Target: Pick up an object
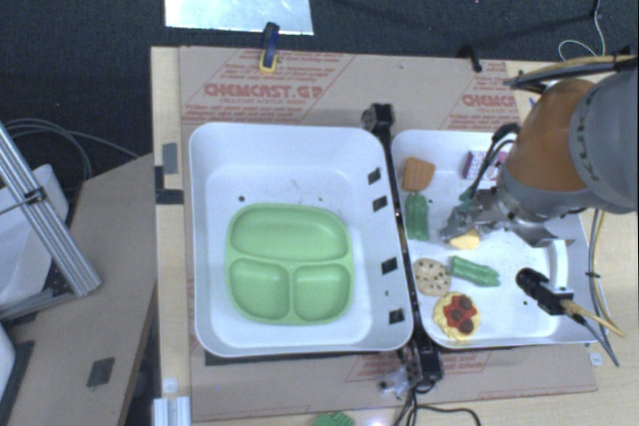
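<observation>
My gripper point(466, 217) is low in the right bin point(519, 324), near its middle. A small yellow piece point(464, 240) lies right under its tip, touching or nearly touching it. A green bottle-shaped toy point(415, 216) lies just to the gripper's left. Closer to the front are a green pea pod point(473, 270), a speckled cookie point(430, 275) and a small pizza point(457, 314). An orange toast piece point(418, 174) and a small purple item point(466, 164) lie toward the back. The arm hides the right part of this bin.
The left bin point(215, 155) holds a light green divided plate point(290, 261). A black divider point(394, 205) runs between the two bins. Bare white floor shows at the right bin's front right.
</observation>
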Available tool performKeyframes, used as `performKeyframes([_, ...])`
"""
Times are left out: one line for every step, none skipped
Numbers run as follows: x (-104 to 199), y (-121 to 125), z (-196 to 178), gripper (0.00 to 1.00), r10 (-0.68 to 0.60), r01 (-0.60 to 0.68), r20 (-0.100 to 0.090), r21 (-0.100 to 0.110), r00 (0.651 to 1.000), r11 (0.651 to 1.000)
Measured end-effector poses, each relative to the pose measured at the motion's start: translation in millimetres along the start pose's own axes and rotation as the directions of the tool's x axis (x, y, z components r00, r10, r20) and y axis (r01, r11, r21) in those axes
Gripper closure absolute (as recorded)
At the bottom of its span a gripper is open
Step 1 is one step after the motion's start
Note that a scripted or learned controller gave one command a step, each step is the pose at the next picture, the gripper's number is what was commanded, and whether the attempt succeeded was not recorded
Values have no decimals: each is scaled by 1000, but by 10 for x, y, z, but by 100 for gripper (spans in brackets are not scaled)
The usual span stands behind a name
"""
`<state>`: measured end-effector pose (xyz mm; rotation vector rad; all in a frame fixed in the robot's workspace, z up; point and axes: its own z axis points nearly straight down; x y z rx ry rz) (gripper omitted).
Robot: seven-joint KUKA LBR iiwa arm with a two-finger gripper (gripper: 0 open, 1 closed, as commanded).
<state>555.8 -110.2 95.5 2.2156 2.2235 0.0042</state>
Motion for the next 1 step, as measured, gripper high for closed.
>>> performKeyframes([546,31,-1155,100,-7,7,-1,-8,1000,1000])
